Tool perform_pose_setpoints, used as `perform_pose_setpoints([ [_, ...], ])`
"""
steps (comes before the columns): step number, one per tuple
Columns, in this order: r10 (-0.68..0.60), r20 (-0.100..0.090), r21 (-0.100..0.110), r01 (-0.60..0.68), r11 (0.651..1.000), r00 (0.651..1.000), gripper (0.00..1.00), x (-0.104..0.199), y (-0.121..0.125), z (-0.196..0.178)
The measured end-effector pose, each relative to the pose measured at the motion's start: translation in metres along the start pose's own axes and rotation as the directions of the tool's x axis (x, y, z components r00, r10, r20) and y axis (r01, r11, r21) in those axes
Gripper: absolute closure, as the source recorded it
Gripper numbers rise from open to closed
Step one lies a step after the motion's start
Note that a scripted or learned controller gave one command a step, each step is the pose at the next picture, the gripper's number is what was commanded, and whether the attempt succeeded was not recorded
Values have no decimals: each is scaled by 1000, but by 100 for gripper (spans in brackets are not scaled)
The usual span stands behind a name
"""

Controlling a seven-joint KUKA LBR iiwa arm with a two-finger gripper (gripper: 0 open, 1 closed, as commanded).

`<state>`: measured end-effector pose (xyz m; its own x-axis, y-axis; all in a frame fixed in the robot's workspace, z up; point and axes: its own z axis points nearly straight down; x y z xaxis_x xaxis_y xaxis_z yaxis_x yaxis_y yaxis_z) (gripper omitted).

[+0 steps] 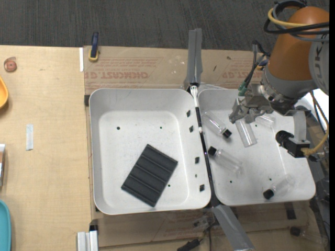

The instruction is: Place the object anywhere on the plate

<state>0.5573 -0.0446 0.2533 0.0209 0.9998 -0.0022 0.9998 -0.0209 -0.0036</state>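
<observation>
Claw point(245, 115) hovers over clear vials point(225, 160), grip state unclear; cardboard point(120, 69) reads mirrored "CHEMCAST".

The grey arm with the orange band point(301, 41) is cut off by the right edge at about 2 o'clock. Its end effector point(245, 114) covers part of the right white bin point(293, 192), and its fingers are too small to read. At 9 o'clock an orange object point(2, 94) is cut off by the left edge; at 7 o'clock a teal object point(4, 229) is cut too.
</observation>
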Motion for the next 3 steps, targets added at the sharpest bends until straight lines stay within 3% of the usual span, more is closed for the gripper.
perform_pose_setpoints([
  [1, -279, 1, -2, 279, 960, 960, 100, 48, 38, -41],
  [2, -751, 3, -4, 751, 660, 660, 100, 86, 46, -65],
  [3, -896, 5, -4, 896, 445, 445, 100, 137, 76, -102],
])
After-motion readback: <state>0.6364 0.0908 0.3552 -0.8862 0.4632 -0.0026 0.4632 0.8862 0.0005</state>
